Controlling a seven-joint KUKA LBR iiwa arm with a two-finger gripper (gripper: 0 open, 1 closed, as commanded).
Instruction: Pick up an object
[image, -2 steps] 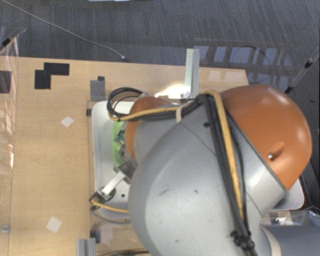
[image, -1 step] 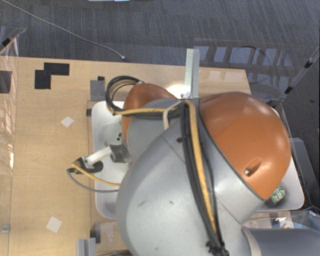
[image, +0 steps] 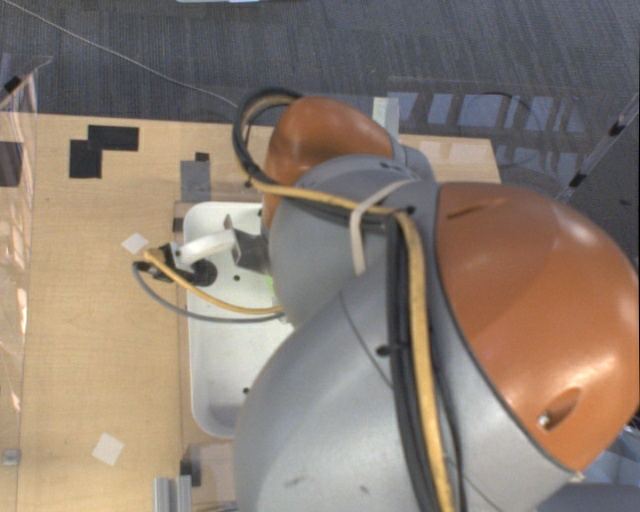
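Note:
The grey arm with its orange bands (image: 420, 340) covers most of the camera view, reaching from the right over a white bin (image: 215, 370). Its gripper (image: 240, 252) hangs low over the bin's far end, showing as a dark block with a white fitting on its left. The arm's body hides the fingertips. A thin green sliver (image: 271, 287) peeks out at the arm's edge inside the bin; I cannot tell what it is. The arm hides the rest of the bin's contents.
A yellow and black cable loop (image: 190, 290) hangs from the gripper over the bin's left rim. The wooden bench top (image: 90, 330) carries black marker shapes (image: 100, 150) and two small white tags (image: 133, 243). A clear panel (image: 20, 200) stands at the left edge.

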